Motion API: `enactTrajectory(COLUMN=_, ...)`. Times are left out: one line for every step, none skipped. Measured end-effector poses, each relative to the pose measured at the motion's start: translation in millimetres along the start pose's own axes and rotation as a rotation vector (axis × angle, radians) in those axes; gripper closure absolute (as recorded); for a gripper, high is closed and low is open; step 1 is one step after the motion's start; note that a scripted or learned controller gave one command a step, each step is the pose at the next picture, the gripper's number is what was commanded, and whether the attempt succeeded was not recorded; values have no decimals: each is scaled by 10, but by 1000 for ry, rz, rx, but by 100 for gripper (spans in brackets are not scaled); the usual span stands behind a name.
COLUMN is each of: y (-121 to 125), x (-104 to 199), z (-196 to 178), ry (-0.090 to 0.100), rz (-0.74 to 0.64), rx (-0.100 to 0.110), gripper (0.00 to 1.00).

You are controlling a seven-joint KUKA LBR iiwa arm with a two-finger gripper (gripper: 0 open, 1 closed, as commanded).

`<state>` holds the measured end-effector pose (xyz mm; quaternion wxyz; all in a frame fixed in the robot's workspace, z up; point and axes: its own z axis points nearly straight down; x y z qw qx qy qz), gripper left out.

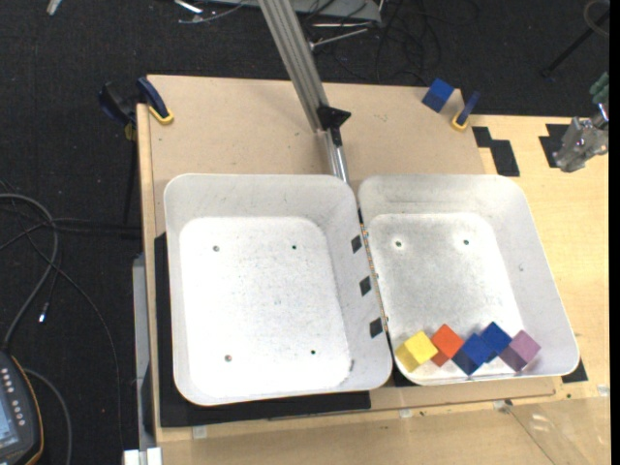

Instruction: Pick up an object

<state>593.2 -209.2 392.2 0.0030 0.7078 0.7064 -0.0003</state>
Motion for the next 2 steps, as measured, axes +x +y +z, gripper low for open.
enactTrajectory(y=144, x=528, z=563, ry=7, rz=-9, rx=9, gripper=100)
enactTrajectory(y=88, x=95, z=571, ry=2, rz=2, rx=3, gripper=100)
